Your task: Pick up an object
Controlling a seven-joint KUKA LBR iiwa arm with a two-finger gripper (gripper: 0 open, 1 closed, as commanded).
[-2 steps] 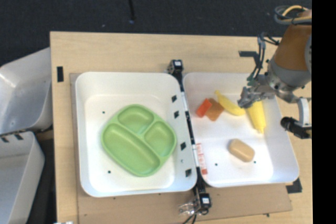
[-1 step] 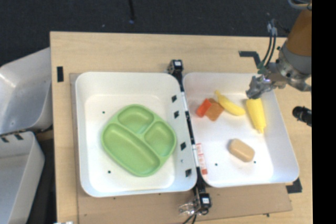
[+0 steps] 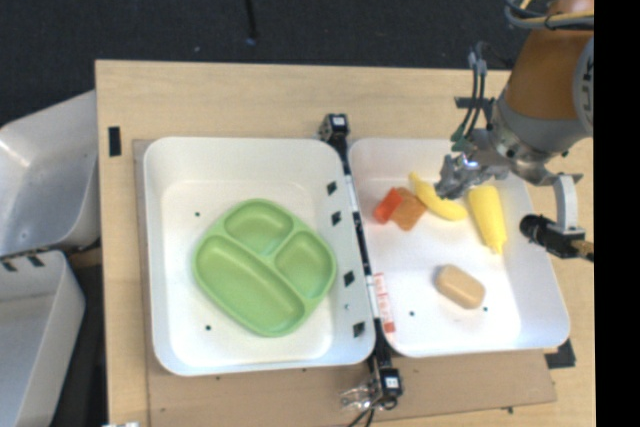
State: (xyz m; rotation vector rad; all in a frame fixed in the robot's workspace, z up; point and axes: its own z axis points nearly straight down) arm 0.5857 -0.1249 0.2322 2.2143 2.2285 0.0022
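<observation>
In the right bin [image 3: 500, 325] lie a yellow banana [image 3: 436, 201], a yellow corn-like piece [image 3: 489, 216], an orange-red piece [image 3: 399, 208] and a tan oval loaf [image 3: 460, 287]. My gripper [image 3: 458, 177] hangs over the banana's right end, between the banana and the yellow piece. The arm with its orange band [image 3: 545, 65] comes in from the upper right. The fingertips are too small and blurred to read.
The left bin [image 3: 160, 205] holds a green divided plate [image 3: 263, 265]. A divider with black clips [image 3: 352, 225] runs between the bins. Wooden bench [image 3: 200, 95] surrounds them; a grey-white object [image 3: 40, 175] sits at the far left.
</observation>
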